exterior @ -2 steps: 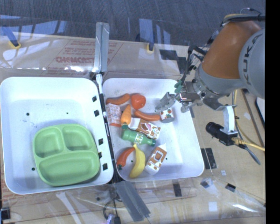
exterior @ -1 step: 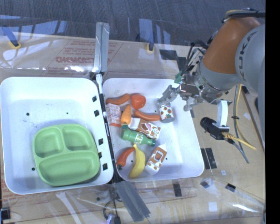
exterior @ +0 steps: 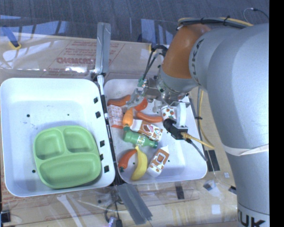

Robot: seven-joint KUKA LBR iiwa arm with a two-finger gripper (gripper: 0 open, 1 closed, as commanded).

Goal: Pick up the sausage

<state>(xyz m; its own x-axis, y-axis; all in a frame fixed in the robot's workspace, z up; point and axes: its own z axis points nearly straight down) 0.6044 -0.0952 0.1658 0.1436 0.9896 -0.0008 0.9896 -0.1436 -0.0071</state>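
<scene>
Two white bins side by side on the bench. Left bin (exterior: 19, 141) holds a green divided plate (exterior: 66, 156), sitting toward its 6 o'clock half. Right bin (exterior: 191, 167) holds a crowded heap of toy food. The grey arm (exterior: 236, 79) with its orange band (exterior: 182, 51) comes in from 3 o'clock and bends down over the far end of the right bin. The gripper (exterior: 154, 97) hangs over the heap near the bin's 12 o'clock edge; whether it is released or clenched cannot be told from this angle, as wrist and cables hide it. The sausage (exterior: 149, 117), orange-red, lies just at 6 o'clock of the gripper, roughly crosswise in the bin, on top of other pieces. A second reddish link (exterior: 119, 100) lies toward 10 o'clock, near the bin's left wall. A small red-and-white packet (exterior: 115, 116) sits just below that link. A green bottle (exterior: 138, 139) lies across the middle. At 6 o'clock: a banana (exterior: 140, 163), a red pepper-like piece (exterior: 127, 158) touching it at 9 o'clock, and a small carton (exterior: 158, 161) beside it at 3 o'clock.
</scene>
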